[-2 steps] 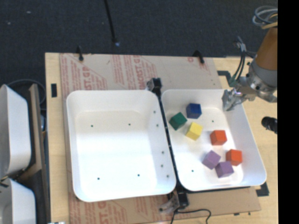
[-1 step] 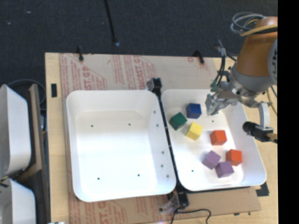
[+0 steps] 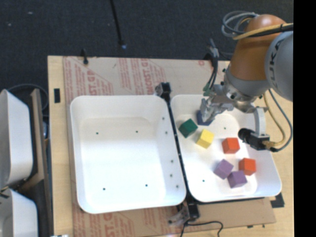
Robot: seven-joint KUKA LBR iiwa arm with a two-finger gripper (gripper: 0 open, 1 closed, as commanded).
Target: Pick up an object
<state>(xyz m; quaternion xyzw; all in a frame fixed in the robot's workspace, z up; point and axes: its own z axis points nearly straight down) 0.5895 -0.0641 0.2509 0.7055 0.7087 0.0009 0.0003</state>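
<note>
My gripper (image 3: 209,111) hangs low over the back left part of the right bin (image 3: 269,181). Just under its tip a small blue block (image 3: 200,117) peeks out, mostly hidden by the gripper. A green cube (image 3: 188,128) lies just to the left of it and a yellow cube (image 3: 205,138) just in front. Farther right and forward lie a red-orange cube (image 3: 230,145), an orange cube (image 3: 248,166) and two purple cubes (image 3: 223,169) (image 3: 237,178).
The left bin (image 3: 123,154) stands beside the right one, and their walls meet at a dark divider (image 3: 174,132). A black cable fitting (image 3: 253,138) on the arm hangs over the right bin. Cardboard (image 3: 113,75) lies under both bins.
</note>
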